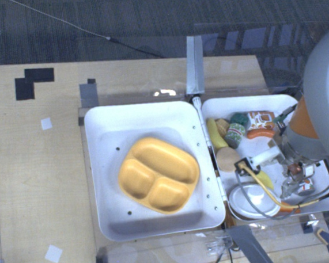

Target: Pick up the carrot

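Camera view from above shows the carrot point(287, 207) as a slim orange shape low in the right bin point(248, 104), close to the bin's front wall. It is small and partly mixed with a yellow strip point(262, 183) that runs toward it, so its exact outline is not clear. It lies just beside a round clear bowl point(253, 200), on that bowl's right side.

The gripper point(294, 178) hangs over the right part of the same bin, just above the carrot in the picture. Whether it is spread or pressed together, I cannot tell, and nothing is seen held in it. The grey arm point(327, 92) with its orange band point(303, 121) comes in from the right edge.

Further back in the right bin stand a green-lidded jar point(238, 124) and a red and white can point(260, 124), with a yellow banana-like piece point(216, 133) near the left wall and a pale round thing point(227, 159) below it.

The left bin point(108, 179) holds a yellow plate point(158, 173) with three compartments, lying near its middle. Both bins sit on a light wooden bench point(36, 186).
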You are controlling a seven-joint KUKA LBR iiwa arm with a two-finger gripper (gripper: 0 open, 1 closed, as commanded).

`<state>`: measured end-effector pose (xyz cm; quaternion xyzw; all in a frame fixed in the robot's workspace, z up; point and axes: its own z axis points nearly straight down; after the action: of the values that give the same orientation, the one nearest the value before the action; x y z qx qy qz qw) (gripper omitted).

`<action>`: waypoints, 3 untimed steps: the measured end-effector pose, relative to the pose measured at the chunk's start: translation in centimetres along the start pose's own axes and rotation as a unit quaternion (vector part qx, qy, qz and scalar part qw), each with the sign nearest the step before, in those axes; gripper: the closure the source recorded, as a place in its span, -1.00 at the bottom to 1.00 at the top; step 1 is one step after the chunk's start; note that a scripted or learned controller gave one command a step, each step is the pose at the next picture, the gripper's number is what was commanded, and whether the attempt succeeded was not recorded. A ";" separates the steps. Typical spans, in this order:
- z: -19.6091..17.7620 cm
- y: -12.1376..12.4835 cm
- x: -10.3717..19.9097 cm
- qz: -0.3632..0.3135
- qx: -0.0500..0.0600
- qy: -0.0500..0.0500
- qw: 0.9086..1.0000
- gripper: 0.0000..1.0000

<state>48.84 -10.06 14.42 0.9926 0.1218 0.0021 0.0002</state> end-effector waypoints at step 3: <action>1.7 -1.1 1.1 0.009 -0.005 0.011 1.000 -1.00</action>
<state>49.62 -8.73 12.77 0.9936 0.1123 0.0136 0.0042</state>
